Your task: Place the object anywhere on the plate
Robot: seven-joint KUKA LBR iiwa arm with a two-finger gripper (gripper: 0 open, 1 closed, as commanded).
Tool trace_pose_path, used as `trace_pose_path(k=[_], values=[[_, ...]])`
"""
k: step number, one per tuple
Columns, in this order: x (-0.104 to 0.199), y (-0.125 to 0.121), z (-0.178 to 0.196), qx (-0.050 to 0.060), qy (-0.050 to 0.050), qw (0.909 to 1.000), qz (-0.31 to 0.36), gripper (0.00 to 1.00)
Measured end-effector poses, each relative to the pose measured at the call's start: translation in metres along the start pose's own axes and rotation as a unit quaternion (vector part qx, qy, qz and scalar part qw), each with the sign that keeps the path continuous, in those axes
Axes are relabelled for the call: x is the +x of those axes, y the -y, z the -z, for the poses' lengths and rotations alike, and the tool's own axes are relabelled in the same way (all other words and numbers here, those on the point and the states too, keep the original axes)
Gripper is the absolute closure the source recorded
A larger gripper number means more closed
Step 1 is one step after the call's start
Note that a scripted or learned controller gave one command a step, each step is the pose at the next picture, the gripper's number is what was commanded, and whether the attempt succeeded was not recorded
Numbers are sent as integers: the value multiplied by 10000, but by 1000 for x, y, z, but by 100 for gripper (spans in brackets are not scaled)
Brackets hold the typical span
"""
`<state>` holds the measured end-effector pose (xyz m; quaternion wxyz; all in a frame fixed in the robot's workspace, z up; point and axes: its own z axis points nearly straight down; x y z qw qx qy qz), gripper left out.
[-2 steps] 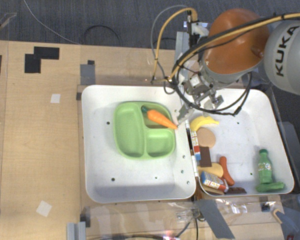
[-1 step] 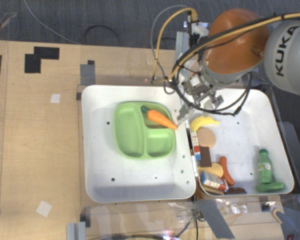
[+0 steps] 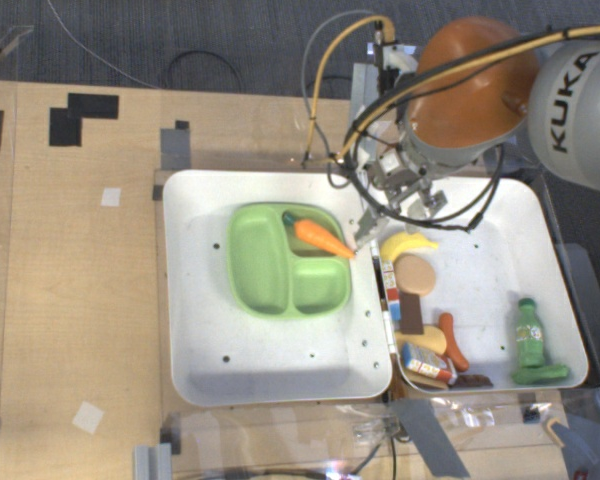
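Observation:
An orange carrot with a dark green top lies on the green divided plate in the left bin, across its upper right compartment, with its tip over the plate's right rim. My gripper hangs under the orange-banded wrist just right of the carrot's tip, above the seam between the two bins. Cables and the wrist body cover much of it. Nothing shows held in it.
The right bin holds a yellow banana, a tan round piece, a brown block, a red sausage, small packets and a green bottle. The arm looms over its upper left part.

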<state>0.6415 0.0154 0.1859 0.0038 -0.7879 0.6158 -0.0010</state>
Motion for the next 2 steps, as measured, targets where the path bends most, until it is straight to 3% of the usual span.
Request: trace_pose_path(k=[2], values=[[0, 0, 0, 0, 0, 10000, 0, 0]])
